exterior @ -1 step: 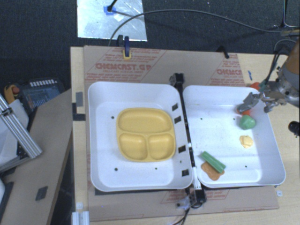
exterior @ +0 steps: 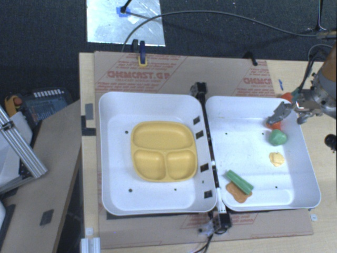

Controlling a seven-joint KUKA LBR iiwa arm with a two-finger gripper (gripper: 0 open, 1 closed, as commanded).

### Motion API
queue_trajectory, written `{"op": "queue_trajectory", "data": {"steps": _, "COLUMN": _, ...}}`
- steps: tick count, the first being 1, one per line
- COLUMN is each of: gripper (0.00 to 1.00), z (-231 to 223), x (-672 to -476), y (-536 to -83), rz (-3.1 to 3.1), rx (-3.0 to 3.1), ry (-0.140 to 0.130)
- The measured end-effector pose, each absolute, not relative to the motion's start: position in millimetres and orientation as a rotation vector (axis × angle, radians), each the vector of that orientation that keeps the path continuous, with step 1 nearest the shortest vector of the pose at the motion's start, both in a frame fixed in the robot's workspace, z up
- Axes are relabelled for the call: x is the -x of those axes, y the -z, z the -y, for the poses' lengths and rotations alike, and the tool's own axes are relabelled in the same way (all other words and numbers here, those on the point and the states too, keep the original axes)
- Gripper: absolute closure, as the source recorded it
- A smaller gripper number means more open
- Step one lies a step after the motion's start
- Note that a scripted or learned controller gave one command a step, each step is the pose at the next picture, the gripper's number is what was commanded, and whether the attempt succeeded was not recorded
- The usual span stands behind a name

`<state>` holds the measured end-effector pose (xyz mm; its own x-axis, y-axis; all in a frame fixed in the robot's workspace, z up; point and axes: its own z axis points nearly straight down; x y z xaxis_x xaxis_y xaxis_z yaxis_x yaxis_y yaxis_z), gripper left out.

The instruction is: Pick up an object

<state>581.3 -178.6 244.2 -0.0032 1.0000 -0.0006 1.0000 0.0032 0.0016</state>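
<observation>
Two shallow white bins sit side by side on a desk. The left bin (exterior: 113,141) holds a yellow divided plate (exterior: 162,151). At the upper right edge of the right bin (exterior: 303,191) the tool (exterior: 290,113) hangs with its fingers spread, gripping nothing. A small orange object (exterior: 274,124) lies just beneath it, a green ball (exterior: 278,137) just below that. A yellow piece (exterior: 277,158) and a green stick (exterior: 239,182) lie farther down.

I see the gripper (exterior: 291,113) over the right bin (exterior: 300,194), its fingers spread just above an orange piece (exterior: 274,124) and a green ball (exterior: 278,137). A yellow divided tray (exterior: 163,151) sits in the left bin (exterior: 113,157).
</observation>
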Motion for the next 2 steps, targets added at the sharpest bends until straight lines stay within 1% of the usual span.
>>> {"op": "queue_trajectory", "data": {"steps": 1, "gripper": 0.0, "z": 179.8, "x": -582.4, "y": -202.7, "rz": -2.224, "rx": -2.22, "ry": 0.001}}
{"op": "queue_trajectory", "data": {"steps": 2, "gripper": 0.0, "z": 182.6, "x": -577.4, "y": -159.7, "rz": -2.222, "rx": -2.22, "ry": 0.0}}
